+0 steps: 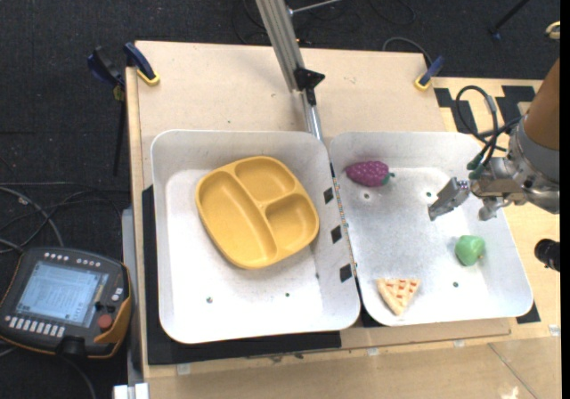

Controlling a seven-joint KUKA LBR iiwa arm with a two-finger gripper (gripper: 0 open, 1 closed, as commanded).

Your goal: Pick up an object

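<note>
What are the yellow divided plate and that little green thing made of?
The yellow plate looks like moulded plastic: one even colour, soft rounded dividers, a dull sheen. The green thing seems to be a plastic or rubbery toy, smooth and uniformly coloured; it is too small to tell which.

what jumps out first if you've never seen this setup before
The big yellow divided plate dominates the left bin. In the right bin lie three small toys: a purple berry at the back, a green piece to the right and a waffle slice in front, with the gripper above.
</note>
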